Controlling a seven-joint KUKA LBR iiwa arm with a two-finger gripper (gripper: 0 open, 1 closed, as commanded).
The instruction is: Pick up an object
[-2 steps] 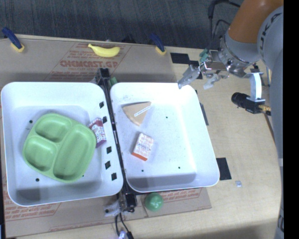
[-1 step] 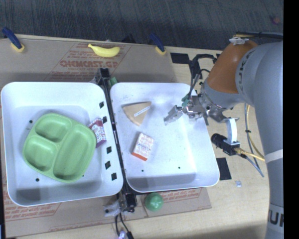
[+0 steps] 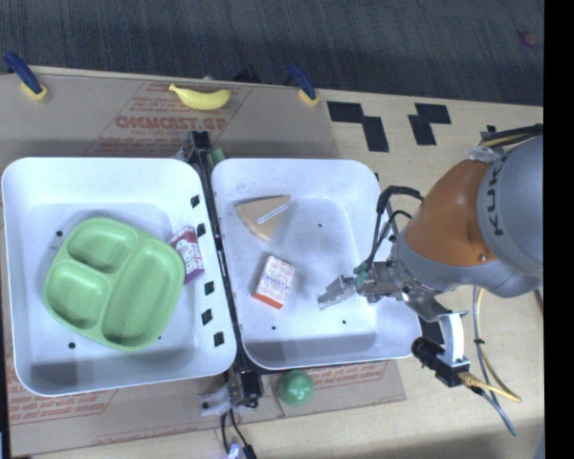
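I would lower the gripper (image 3: 331,293) straight onto the small box (image 3: 274,282), which lies just to its left in the right bin (image 3: 364,175), and center it before I close. Whether the fingers are spread or pressed together I cannot tell; they seem to hold nothing.

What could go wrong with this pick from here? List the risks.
1. The pincer hangs over bare floor in the right white bin, so a straight descent would likely close on nothing.
2. The small orange-and-white box lies flat, leaving little to grip.
3. The tan wedge-shaped block has slanted sides and might slip out.
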